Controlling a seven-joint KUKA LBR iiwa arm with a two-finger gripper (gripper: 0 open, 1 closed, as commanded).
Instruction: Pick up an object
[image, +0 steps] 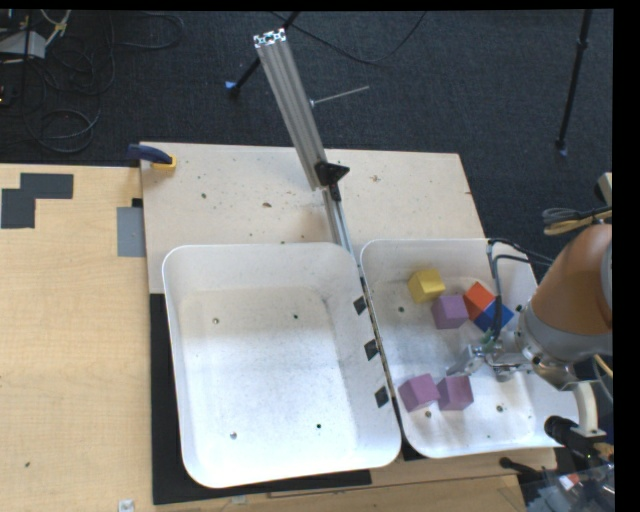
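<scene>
Nearest the front, in the right-hand shallow white plastic bin (520, 432): two small purple cubes side by side, the left purple cube (418, 390) just beside the right purple cube (456, 392), close enough that contact or a sliver of gap cannot be told.

Just behind and to the right of that pair: the grey metal two-finger gripper (483, 357), low over the bin floor, reaching in from the right under the grey arm with the orange band (575, 295). Too small and blurred to read the grip: cannot tell wide or narrow. Nothing seen held. Tip near the upper right corner of the right purple cube; touching or just apart, not clear.

Further back in the same bin, close behind the gripper: a small blue cube (495, 318) pressed against a small orange cube (480, 297), and left of these a third purple cube (449, 310). Beyond that, a small yellow cube (426, 284), just beside the third purple one. Blue and orange cubes crowding the space between wrist and back wall.

Left, across a shared edge with small black clips (372, 349): the left-hand shallow white plastic bin (172, 275).

Behind both bins: pale speckled plywood bench top (400, 195), a blue and yellow clamp (152, 157) at its far left corner, and a slanted silver aluminium pole (292, 95) rising from between the bins. Farthest: dark carpet with black cables (60, 90).
</scene>
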